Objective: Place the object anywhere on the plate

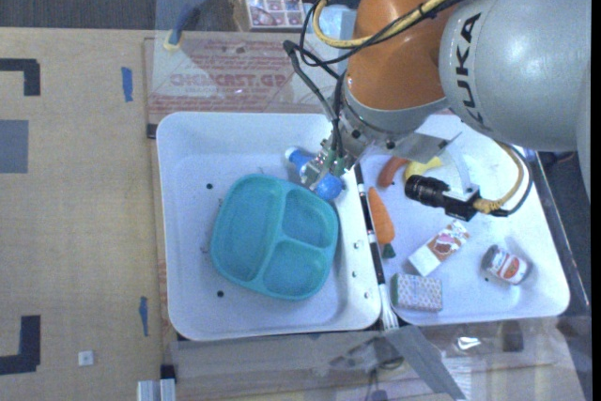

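Hovering at the teal plate's [274, 238] far rim, fingers [324, 166] seemingly closed around a small blue object [319, 177].

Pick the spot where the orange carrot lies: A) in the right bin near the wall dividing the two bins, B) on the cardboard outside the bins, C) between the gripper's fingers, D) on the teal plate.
A: the carrot lies in the right bin, alongside the dividing wall, apart from the teal plate.
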Robot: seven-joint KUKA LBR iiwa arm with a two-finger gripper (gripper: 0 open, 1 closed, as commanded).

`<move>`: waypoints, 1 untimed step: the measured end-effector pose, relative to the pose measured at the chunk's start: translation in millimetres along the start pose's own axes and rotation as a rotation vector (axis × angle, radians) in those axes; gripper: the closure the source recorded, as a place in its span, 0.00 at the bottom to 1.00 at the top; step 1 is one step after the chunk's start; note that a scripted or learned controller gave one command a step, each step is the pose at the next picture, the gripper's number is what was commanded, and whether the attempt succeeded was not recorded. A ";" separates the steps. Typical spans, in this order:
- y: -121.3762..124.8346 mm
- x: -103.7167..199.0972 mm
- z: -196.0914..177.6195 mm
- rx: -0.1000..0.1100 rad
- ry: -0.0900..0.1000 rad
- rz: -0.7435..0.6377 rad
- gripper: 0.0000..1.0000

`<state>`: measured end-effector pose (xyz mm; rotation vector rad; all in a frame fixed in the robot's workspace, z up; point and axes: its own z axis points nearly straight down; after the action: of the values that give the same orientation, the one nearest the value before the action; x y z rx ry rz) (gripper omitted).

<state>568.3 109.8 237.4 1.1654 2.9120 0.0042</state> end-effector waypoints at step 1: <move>-11.6 8.4 6.3 0.003 0.004 -0.187 1.00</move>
<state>554.3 107.2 231.0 0.8897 3.0126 0.0007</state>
